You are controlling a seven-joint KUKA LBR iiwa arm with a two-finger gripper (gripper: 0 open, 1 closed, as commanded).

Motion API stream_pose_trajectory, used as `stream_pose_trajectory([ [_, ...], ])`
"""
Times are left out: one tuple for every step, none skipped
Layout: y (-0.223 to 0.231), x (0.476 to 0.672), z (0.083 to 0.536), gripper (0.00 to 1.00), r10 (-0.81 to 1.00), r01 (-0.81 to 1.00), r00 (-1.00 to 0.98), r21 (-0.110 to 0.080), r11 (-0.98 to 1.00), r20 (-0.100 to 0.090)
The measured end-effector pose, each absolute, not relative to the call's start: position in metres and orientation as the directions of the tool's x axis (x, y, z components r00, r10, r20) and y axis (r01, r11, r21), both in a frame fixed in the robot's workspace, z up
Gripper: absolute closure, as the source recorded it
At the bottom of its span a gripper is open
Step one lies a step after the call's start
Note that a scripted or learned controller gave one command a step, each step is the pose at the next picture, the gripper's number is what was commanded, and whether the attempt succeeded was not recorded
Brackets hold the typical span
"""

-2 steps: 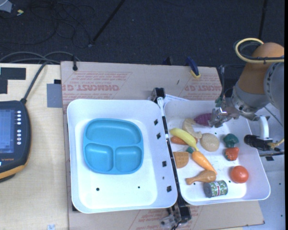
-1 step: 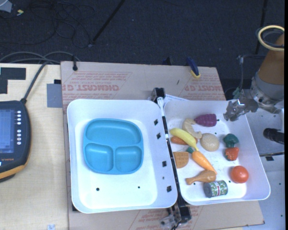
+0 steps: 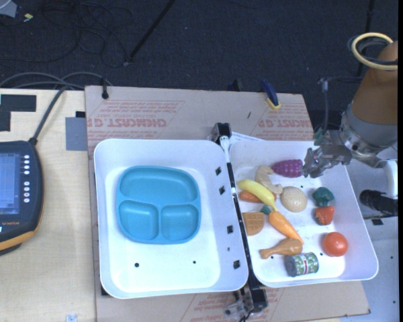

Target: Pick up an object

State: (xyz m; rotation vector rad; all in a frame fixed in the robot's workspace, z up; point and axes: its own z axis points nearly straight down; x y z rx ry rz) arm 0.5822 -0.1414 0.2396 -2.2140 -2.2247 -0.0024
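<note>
So far nothing looks lifted: the gripper [image 3: 314, 161] hovers just right of the purple grapes [image 3: 288, 168], its grip unreadable, so the pick remains undone.

Left bench edge: teach pendant [image 3: 7, 196], screen lit.
Cardboard sheet [image 3: 188, 113]: under both bins.
Cardboard's far edge: blue-and-yellow clamp [image 3: 271, 94].
Floor beyond bench: black cables [image 3: 87, 25].

The grey arm [image 3: 373, 106] is seen entering from the right, its orange band raised above the wrist. The gripper [image 3: 316, 163] is hung low over the right bin's [image 3: 363, 260] far edge, toward its right corner.
</note>
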Motion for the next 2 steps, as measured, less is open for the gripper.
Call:
stream_pose_trajectory([
  [-0.087,0.545,0.247,1.00,1.000,1.000,-0.003,-0.006,0.003,0.003],
  [-0.016,0.477,0.266,1.00,1.000,1.000,-0.005,-0.008,0.005,0.003],
])
